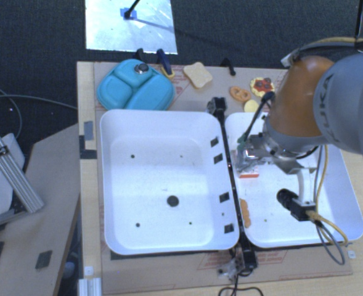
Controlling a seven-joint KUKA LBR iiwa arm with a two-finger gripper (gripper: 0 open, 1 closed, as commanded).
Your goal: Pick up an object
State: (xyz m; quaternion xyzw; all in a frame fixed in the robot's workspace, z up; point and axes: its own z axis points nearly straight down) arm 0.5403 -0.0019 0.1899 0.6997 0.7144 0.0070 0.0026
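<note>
My gripper (249, 155) hangs low over the left part of the right bin (347, 217), close to the divider between the bins. Its metal tip is partly hidden under the grey arm and orange wrist band (298, 97). Just below the gripper a small flat red piece (249, 175) lies on the bin floor. A brown, biscuit-like object (244, 213) rests nearer the front, against the bin's left wall. In the left bin (126, 134) a small dark disc (172, 200) lies near the middle of the floor.
Behind the bins, on the bench, sit a blue lidded tray (135, 86), a toast-like toy (198, 74), a pretzel shape (239, 93) and a round red-and-yellow toy (262, 85). A black cable plug (292, 203) and yellow hose hang over the right bin.
</note>
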